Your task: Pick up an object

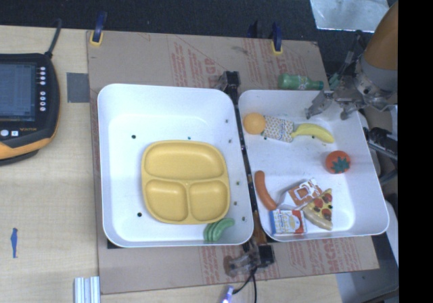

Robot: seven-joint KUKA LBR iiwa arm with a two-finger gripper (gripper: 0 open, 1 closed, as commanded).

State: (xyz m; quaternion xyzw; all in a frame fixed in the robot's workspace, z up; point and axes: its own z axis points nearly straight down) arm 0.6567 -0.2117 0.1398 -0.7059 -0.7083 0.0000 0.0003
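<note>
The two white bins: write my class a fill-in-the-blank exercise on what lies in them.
1. The yellow tray lies in the ____ bin.
2. The banana lies in the ____ bin.
3. The tomato is coloured ____.
4. The pea pod lies beside the yellow ____.

Missing words: left, right, red, tray.

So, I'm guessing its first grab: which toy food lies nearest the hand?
The banana, just below the hand; the tomato lies farther down.

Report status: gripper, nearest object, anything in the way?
Gripper open over right bin's far edge, holding nothing. Banana closest, just below it. Nothing in between.
</note>
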